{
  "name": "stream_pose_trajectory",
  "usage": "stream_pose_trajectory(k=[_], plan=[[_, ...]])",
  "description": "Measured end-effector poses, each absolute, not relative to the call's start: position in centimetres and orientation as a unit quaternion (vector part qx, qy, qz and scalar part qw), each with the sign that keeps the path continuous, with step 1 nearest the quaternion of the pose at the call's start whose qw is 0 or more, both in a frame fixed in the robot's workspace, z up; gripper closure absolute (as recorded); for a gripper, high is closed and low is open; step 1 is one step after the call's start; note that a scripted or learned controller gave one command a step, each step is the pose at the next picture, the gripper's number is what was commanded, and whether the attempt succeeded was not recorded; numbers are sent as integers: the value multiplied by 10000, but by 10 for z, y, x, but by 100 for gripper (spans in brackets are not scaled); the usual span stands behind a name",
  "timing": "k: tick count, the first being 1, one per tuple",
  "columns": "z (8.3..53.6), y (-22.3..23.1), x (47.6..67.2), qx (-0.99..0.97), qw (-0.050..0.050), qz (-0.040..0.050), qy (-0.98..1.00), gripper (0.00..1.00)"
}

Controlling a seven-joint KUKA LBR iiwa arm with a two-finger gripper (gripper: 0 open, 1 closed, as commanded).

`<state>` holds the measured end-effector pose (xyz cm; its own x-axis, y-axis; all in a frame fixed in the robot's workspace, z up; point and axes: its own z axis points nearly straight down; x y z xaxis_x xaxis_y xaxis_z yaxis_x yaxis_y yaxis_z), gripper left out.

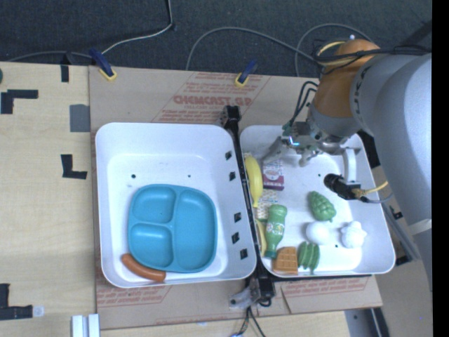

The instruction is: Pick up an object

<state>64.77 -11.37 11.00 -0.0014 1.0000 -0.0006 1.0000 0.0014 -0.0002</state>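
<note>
White right bin (384, 258) crowded: banana (253, 177) along left wall, green bottle (274, 225), waffle (285, 260), green pieces, white pieces. Gripper (303, 143) over bin's upper part near small box (273, 176); finger state unclear. Left bin (112, 188): blue tray (172, 227), sausage (144, 268).

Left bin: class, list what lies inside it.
In the left bin lie a blue divided plate and an orange sausage against the plate's near edge. Whatever is under the plate is covered and cannot be seen.
</note>
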Motion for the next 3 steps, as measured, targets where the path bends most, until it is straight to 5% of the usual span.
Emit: stream_pose_trajectory(k=[1, 2, 3], plan=[[87, -97, 588, 7077, 28, -1, 7065, 0], [90, -105, 664, 7068, -14, -41, 7074, 0], [87, -176, 592, 7074, 26, -4, 7068, 0]])
